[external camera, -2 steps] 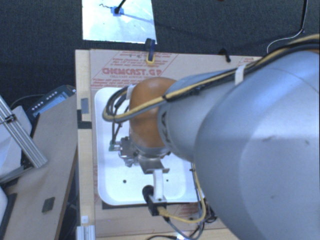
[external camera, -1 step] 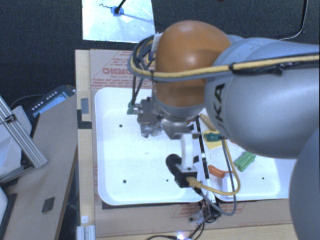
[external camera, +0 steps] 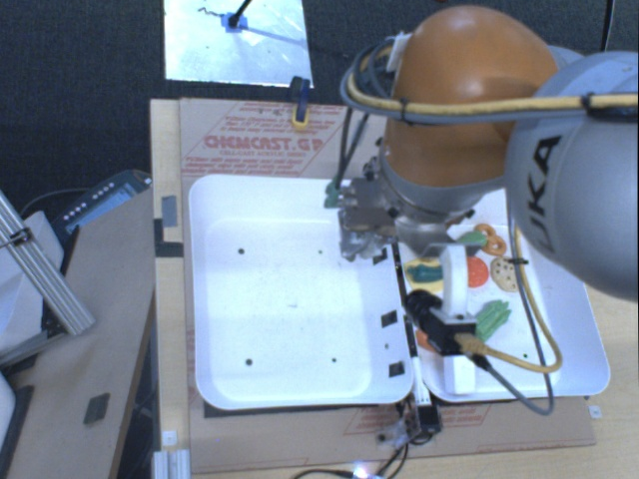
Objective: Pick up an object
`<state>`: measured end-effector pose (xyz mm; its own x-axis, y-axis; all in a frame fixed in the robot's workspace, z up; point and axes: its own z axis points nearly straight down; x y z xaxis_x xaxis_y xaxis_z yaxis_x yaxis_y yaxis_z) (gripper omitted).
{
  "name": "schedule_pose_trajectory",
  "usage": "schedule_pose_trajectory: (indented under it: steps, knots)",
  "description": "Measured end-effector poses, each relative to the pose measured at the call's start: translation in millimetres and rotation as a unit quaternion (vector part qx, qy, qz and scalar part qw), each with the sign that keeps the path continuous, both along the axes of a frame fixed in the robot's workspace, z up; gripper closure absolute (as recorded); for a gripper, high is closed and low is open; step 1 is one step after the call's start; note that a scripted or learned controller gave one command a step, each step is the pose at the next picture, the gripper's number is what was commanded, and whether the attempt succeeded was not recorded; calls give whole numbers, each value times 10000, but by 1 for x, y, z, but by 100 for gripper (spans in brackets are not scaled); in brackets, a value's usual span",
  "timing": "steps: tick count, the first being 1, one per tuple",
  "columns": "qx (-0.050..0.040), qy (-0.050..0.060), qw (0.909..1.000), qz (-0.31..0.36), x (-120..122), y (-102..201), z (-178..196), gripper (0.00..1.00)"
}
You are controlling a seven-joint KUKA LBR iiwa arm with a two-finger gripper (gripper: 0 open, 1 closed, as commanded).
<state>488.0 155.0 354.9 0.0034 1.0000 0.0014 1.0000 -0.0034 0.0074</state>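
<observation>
The grey arm's gripper (external camera: pixel 361 230) hangs over the shallow white left bin's (external camera: pixel 250 367) right edge; small colourful toys (external camera: pixel 491 267) lie in the white right bin (external camera: pixel 589 367)

Probably robot lab: bench (external camera: pixel 250 143), white bins (external camera: pixel 290 297).

Small items (external camera: pixel 487 267) lie in the right bin (external camera: pixel 584 367), beside the left bin (external camera: pixel 270 307).

The grey arm (external camera: pixel 559 168) reaches in from the right, its orange-banded wrist (external camera: pixel 469 88) bent steeply downward
</observation>
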Motion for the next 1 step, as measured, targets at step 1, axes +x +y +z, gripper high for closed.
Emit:
schedule_pose_trajectory:
  steps: [1]
  knots:
    - [-5,51,10000,62,1,65,-59,100]
